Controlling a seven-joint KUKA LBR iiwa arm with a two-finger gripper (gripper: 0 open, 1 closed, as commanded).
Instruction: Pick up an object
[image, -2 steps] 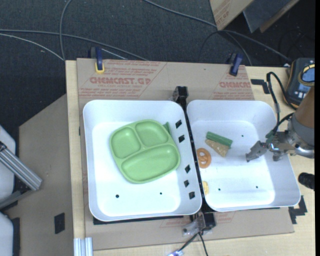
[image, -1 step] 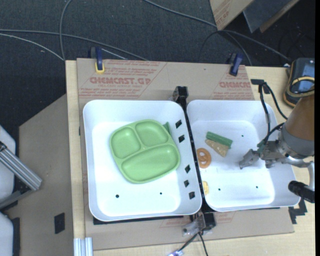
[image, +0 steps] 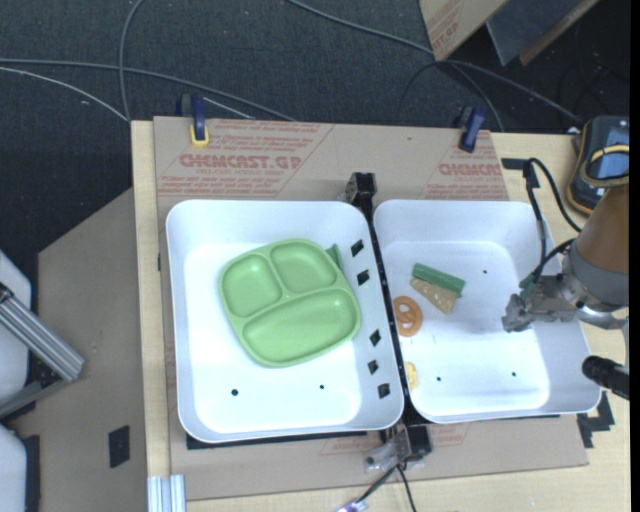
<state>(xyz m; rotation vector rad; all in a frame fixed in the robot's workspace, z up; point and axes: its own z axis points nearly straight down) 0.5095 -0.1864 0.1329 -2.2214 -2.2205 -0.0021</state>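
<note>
Near the right bin's (image: 470, 215) right wall, our gripper (image: 516, 316) hangs, its state unclear; we should descend squarely over the green block (image: 438, 277) before closing.

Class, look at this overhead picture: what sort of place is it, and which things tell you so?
Probably a robotics lab test bench: two shallow white plastic bins clamped side by side on a board, loose cables across the dark floor, and a grey robot arm's tool reaching into the right bin.
</note>
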